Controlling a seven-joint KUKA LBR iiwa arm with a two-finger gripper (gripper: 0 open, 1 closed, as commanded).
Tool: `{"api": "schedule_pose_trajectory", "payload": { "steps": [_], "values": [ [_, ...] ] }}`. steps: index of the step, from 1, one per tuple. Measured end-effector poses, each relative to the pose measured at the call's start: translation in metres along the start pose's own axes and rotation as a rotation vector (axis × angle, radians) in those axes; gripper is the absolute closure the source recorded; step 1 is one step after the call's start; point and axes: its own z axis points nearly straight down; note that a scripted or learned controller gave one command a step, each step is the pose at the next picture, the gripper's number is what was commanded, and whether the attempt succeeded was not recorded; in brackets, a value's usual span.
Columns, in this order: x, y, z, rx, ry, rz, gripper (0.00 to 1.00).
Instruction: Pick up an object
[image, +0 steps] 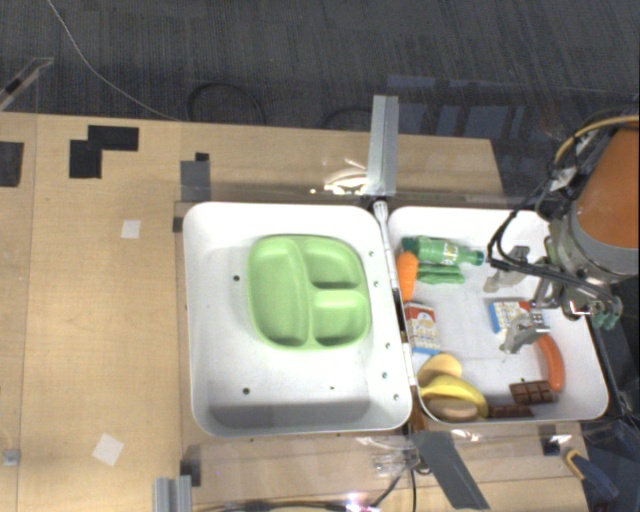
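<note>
The right bin (470, 215) holds several small items. My gripper (523, 333) hangs low over its right half, directly above a blue and white packet (502, 316) that it partly covers. Just right of the gripper lies an orange-red sausage (553, 364). A brown chocolate bar (531, 394) sits near the front wall. A yellow banana (440, 367) rests against a tan bread roll (456, 404) at the front left corner. Along the left wall are a red and white carton (423, 326), an orange carrot (407, 273) and a green bottle (441, 252) lying on its side.
The left bin (215, 400) carries a green divided plate (305, 290). A metal divider rail (392, 300) runs between the bins. Black cables (515, 240) loop from the arm over the right bin's back right corner. Bare bin floor shows around (475, 330).
</note>
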Motion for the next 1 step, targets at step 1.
{"api": "schedule_pose_trajectory", "payload": {
  "steps": [1],
  "values": [
    [-0.0009,-0.0382,0.1605,0.000,-0.007,-0.016,0.00]
  ]
}}
